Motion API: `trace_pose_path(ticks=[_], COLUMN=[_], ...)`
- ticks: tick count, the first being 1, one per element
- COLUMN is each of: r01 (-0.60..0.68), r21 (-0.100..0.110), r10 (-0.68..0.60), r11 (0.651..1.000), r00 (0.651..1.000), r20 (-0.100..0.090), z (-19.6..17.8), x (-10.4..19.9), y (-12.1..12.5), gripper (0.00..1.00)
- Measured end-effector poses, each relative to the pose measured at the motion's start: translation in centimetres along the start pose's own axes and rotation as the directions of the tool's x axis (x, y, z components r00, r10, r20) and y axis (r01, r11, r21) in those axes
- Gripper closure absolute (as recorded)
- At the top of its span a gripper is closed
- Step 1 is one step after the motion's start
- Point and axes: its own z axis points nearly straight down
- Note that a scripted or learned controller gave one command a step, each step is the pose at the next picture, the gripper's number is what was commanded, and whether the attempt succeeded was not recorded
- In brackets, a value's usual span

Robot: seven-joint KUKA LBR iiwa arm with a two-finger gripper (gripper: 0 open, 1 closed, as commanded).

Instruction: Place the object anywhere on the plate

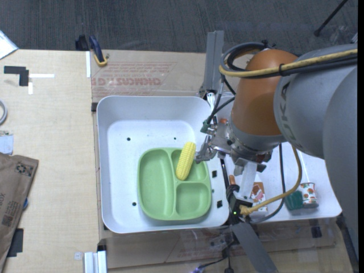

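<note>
- Left bin [114, 152] holds a green divided plate [165, 198].
- Corn cob [185, 160] lies tilted across the plate's upper right rim, partly over a compartment.
- Right bin: small carton [307, 193], teal item [294, 201], packet [257, 193], largely hidden by the arm [307, 95].
- Gripper [203, 152] just beside the cob's right side; jaw state and contact cannot be told.

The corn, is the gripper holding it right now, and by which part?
Cannot be told: the gripper sits beside the corn, which lies across the green plate divider.
</note>
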Motion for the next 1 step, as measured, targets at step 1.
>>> trace_pose_path(ticks=[1], r01=[-0.355], r21=[-0.001], r10=[0.355], r11=[0.935], r00=[0.935], r20=[-0.002], z=[-2.85], x=[7.36], y=[-2.86], gripper=[0.00])
